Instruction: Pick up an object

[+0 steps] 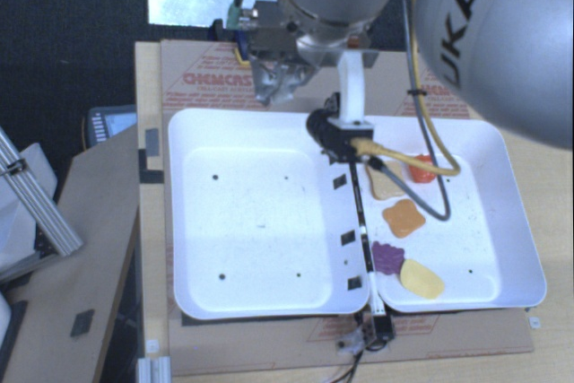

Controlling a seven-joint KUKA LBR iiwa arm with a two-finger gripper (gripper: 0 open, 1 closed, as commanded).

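Tan surface (538,345), two bins — right bin (484,193) has an orange bit (404,218). Hand (272,85) hangs at far rim of left bin (260,220) — spread or pinching, can't tell.

Red "CHEMCAS" on the cardboard (204,60); "UKA" on the arm (507,40)

Robotics lab, KUKA arm (502,22) over white bins (251,220), aluminium framing (36,202), cardboard-lined bench (206,72)

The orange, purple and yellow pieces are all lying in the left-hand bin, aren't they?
No. The orange piece, purple piece and yellow piece are all lying in the right-hand bin, as the camera view shows.
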